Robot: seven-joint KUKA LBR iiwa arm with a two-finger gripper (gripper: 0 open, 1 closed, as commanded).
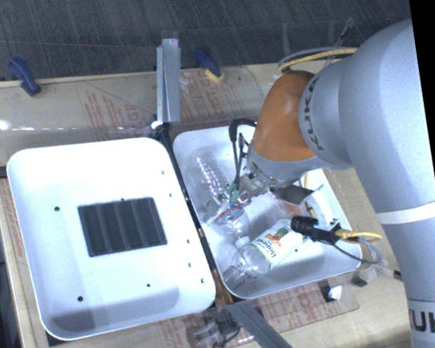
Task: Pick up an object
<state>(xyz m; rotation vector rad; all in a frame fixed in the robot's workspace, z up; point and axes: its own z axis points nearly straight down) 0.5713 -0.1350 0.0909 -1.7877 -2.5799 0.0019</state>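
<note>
The claw (238,195) hangs low inside the bin on the view's right (197,144), mostly hidden under the wrist, so whether it is open or closed cannot be told. It is down among clear crumpled plastic (212,180). A clear labelled bottle (266,249) lies on its side just beside it, nearer the bin's front edge.

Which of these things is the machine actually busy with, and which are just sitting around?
In the job:
- the hand, down in the right bin
- labelled bottle
- clear bottle

Lying about:
- left bin with its dark grille
- blue clamps at the bench's far edge
</note>
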